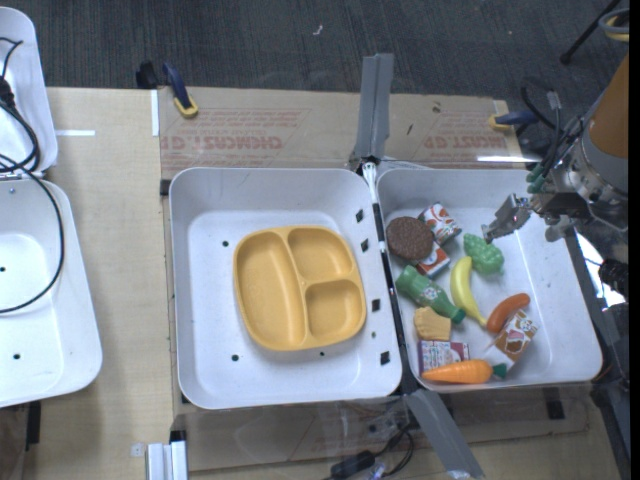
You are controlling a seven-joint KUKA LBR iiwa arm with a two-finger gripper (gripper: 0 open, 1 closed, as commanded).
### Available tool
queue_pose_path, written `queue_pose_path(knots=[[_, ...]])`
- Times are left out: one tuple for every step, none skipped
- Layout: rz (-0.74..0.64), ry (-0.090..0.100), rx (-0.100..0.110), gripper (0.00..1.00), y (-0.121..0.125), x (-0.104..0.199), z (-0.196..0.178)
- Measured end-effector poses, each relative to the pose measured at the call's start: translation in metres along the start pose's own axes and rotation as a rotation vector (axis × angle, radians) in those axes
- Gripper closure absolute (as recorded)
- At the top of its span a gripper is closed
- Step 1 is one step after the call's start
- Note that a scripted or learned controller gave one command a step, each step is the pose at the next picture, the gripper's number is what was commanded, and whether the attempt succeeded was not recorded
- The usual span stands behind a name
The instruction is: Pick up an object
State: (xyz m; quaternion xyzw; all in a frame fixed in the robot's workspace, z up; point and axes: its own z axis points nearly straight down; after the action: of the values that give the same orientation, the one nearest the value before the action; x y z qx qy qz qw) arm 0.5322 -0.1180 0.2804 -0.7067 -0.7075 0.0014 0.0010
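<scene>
Cardboard covers the worktop (300, 133) under two white bins: the left bin (200, 298) carries a yellow tray (298, 288), the right bin (560, 308) a clutter of toy food. From the right, the arm (605, 158) reaches in low, its pincer (497, 226) poised just above the green broccoli (486, 256), nothing visibly between its fingers; whether they are apart or together I cannot tell. Best drop straight onto the broccoli, steering clear of the banana (463, 288) just beside it.
</scene>
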Motion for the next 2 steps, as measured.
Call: queue_pose_path(knots=[[-0.061,0.000,0.001,0.00,0.022,0.031,0.090],[-0.056,0.001,-0.001,0.00,-0.020,-0.009,0.091]])
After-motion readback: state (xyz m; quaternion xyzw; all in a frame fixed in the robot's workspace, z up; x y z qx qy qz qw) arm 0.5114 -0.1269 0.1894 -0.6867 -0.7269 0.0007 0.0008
